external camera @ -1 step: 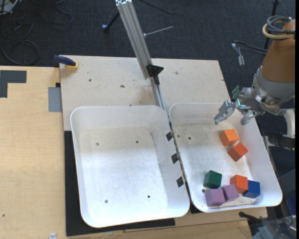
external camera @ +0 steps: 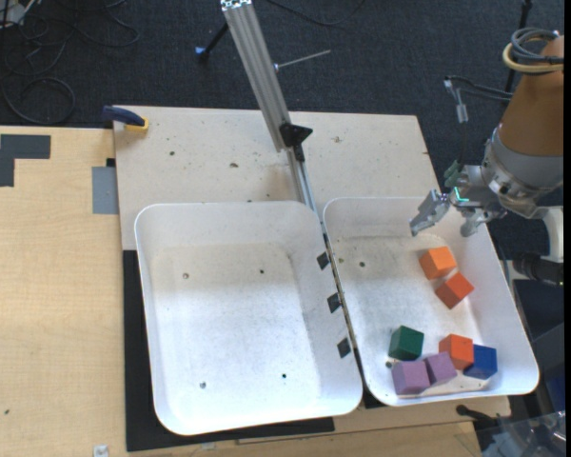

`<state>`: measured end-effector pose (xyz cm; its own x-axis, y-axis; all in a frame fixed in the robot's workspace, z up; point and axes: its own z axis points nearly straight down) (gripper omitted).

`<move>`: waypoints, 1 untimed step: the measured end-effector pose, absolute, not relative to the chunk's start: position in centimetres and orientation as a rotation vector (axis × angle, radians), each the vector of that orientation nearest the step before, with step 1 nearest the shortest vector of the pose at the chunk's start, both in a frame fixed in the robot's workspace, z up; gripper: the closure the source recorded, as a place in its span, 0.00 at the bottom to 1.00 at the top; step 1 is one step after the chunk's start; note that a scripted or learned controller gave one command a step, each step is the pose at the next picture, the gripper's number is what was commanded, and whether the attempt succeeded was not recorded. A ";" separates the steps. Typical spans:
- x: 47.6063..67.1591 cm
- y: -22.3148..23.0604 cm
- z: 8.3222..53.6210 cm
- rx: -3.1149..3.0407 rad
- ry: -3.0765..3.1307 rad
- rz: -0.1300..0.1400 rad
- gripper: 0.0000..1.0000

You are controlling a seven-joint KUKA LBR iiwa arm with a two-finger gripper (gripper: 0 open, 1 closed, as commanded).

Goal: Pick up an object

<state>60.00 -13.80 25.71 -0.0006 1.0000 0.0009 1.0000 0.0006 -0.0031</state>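
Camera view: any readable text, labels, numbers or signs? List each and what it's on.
None readable.
The aluminium bar carries a black-and-white checker marker at its top: a pattern, no characters.
The blocks in the right bin and the gripper show no lettering at this size.

Three orange blocks [external camera: 439,261], two purple [external camera: 411,376], one green [external camera: 406,342], one blue [external camera: 482,361]

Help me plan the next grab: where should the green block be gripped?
Grip the green block across its left and far faces, coming straight down. Those sides look free; the purple blocks crowd its near right corner, and it sits flat on the bin floor.
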 end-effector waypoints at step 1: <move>59.5 -14.3 19.5 -2.217 -2.215 0.009 0.00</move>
